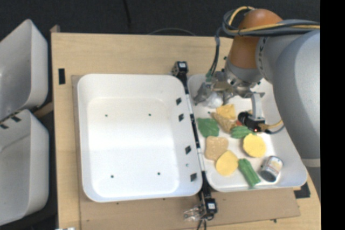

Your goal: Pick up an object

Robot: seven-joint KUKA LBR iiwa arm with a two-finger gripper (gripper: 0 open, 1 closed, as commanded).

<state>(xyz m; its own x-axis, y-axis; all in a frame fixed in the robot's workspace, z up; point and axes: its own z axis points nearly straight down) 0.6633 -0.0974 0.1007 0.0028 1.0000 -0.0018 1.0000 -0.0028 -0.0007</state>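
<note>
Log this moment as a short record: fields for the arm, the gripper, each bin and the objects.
arm: grey KUKA arm with orange band, reaching in from the right
gripper: gripper low over the far end of the right bin; finger state unclear
left bin: left bin, white and shallow
right bin: right bin, holds all the objects
objects: yellow round pieces, tan piece, green flat piece, green long piece, metal can, yellow wedge
held: nothing seen between the fingers
</note>
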